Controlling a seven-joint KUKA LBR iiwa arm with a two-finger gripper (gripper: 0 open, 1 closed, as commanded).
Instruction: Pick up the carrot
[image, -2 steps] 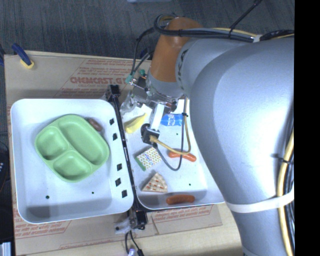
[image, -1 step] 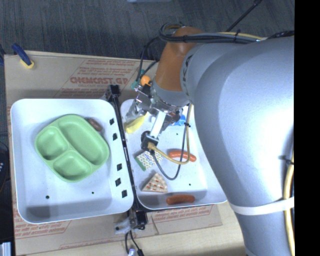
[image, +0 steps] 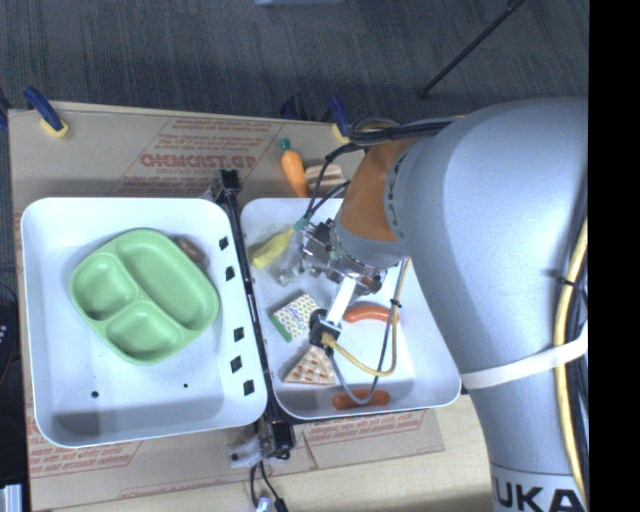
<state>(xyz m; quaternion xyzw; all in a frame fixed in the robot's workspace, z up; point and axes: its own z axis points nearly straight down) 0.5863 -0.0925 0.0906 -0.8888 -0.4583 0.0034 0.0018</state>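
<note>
The carrot (image: 293, 172) is small and orange with a green top. It lies on the cardboard just behind the back rim of the right bin (image: 430, 350), outside it. My gripper (image: 303, 252) reaches down into the back left part of the right bin, beside a yellow item (image: 268, 248). It sits a short way in front of the carrot and apart from it. The wrist and cables hide the gripper's tips.
The right bin also holds a checkered piece (image: 295, 315), a tan triangular cracker (image: 310, 368), an orange-red strip (image: 365, 313) and an orange sausage (image: 360, 399). In the left bin (image: 60, 400) lies a green divided plate (image: 143, 293) with a brown item (image: 190, 247) at its edge.
</note>
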